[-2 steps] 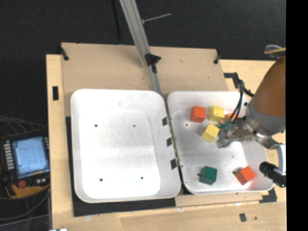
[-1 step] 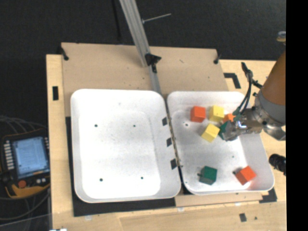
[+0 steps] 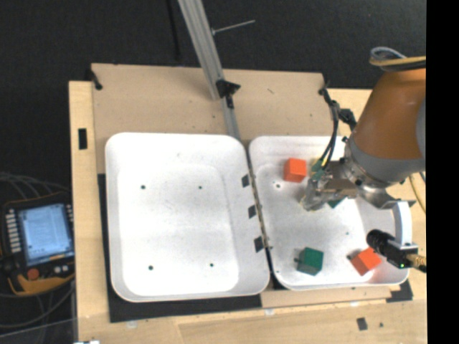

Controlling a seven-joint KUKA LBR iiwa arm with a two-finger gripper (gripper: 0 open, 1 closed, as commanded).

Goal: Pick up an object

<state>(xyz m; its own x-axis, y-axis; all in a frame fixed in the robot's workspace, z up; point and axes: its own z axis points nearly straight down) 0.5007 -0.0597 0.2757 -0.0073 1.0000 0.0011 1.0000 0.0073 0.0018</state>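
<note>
My gripper (image 3: pixel 315 194) hangs low over the middle of the right bin (image 3: pixel 287 149), reaching in from the right. A small teal object (image 3: pixel 336 201) shows just to its right, partly hidden under the wrist; I cannot tell whether it is held. An orange cube (image 3: pixel 295 169) lies just up and left of the gripper. A green block (image 3: pixel 310 261) rests near the bin's front edge, and an orange block (image 3: pixel 363 261) lies at the front right corner.
The left bin (image 3: pixel 179 213) adjoins the right one along a clipped seam (image 3: pixel 254 210). A slanted metal rail (image 3: pixel 208 41) runs down to the bins' back edge. A handheld screen (image 3: pixel 43 235) sits off the bench at the left.
</note>
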